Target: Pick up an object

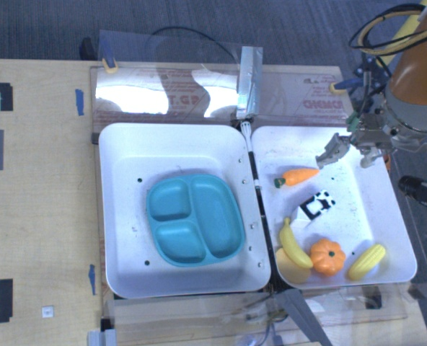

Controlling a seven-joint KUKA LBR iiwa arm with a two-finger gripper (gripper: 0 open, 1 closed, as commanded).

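Lots of open room behind the carrot (300, 176), up by the back wall of the right bin (300, 137). Crowded in front: black-and-white block (317, 205), banana (293, 244), pumpkin (327, 256), lemon (366, 261).

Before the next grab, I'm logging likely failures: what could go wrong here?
1. The banana, pumpkin and lemon crowd the right bin's near edge, so a grab may nudge neighbours.
2. The carrot is thin and could roll away.
3. The gripper hangs near the far wall and might clip it.
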